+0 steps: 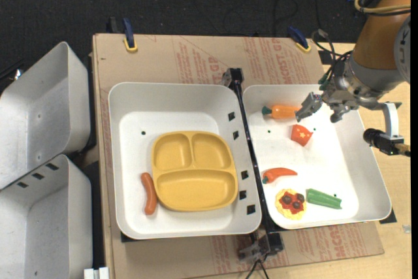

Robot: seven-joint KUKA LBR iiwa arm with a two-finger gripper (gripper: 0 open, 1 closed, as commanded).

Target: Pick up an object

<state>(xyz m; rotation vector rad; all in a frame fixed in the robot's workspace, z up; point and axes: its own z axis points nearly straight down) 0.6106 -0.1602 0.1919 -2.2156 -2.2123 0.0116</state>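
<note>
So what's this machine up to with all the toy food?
A robot arm reaches in over the right bin, its gripper hanging open above the far end, between a toy carrot and a small red piece. Nothing is between its fingers yet. Nearer the front lie a red chili, a little pizza and a green piece. The left bin holds a yellow divided plate with a sausage beside it.

A brown board-topped bench point(176, 62) carries two shallow white bins side by side, the left bin point(124, 140) touching the right bin point(366, 173).
</note>
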